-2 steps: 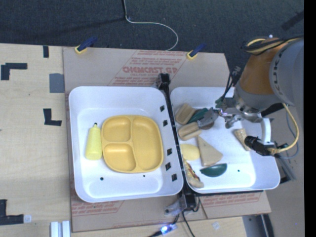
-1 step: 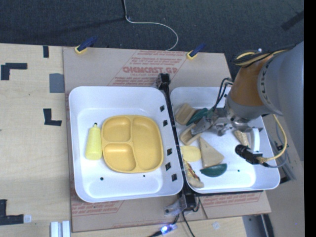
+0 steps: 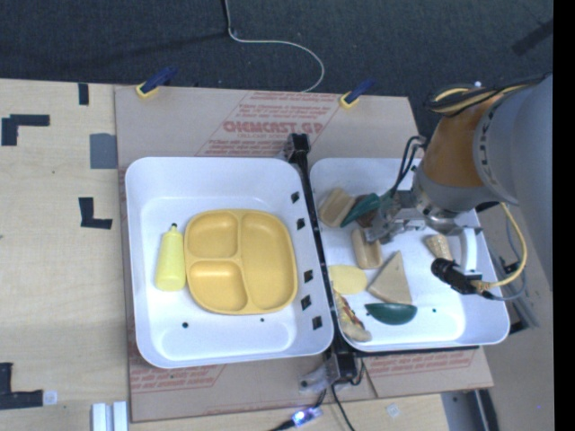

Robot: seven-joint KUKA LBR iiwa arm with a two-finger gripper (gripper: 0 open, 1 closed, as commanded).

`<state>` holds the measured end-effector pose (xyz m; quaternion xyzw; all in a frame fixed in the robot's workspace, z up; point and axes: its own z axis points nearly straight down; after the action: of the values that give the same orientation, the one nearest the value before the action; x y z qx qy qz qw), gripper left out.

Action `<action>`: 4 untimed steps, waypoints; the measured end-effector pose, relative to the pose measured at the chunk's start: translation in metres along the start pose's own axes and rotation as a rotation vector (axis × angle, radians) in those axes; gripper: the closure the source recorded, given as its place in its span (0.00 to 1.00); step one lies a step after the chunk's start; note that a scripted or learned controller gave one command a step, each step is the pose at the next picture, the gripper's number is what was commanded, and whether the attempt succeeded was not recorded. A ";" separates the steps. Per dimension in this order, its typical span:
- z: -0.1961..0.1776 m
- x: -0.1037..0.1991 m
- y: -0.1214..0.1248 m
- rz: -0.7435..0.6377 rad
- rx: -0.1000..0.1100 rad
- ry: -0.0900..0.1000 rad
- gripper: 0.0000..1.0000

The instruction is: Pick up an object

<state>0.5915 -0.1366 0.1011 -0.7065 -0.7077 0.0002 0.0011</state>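
Left to right. On the worktop (image 3: 54,241), pale wood marked with black tape pieces; over it, a cardboard sheet (image 3: 260,124) with red print, held at the top edge by two yellow-and-blue clamps. Beyond the top edge, dark carpet (image 3: 108,16) crossed by a thin white cable.

In the left bin (image 3: 144,187), a yellow bottle (image 3: 170,259) lying just beside a yellow divided plate (image 3: 241,260), close enough that cannot tell whether touching.

In the right bin (image 3: 481,326), a crowded heap: a tan bread piece (image 3: 337,206) near the divider, a teal object (image 3: 364,208) beside it, a tan block (image 3: 366,250), a pale yellow slice (image 3: 349,279), a tan wedge (image 3: 390,281), a dark green leaf shape (image 3: 392,312), a hot-dog-like item (image 3: 352,320) at the front corner.

Reaching in from the right, the grey arm with its orange band (image 3: 454,151), wrist bent low over the right bin, cables looping around. Pincer (image 3: 384,223) down among the heap, just by the teal object and the tan block; open or clenched, cannot tell.
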 end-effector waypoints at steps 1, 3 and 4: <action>-0.063 -0.002 0.001 0.001 -0.007 -0.003 1.00; -0.124 -0.010 0.004 0.001 -0.002 -0.001 1.00; -0.132 0.037 -0.006 -0.004 -0.001 0.000 1.00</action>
<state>0.5855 -0.0997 0.2329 -0.7052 -0.7090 0.0000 0.0007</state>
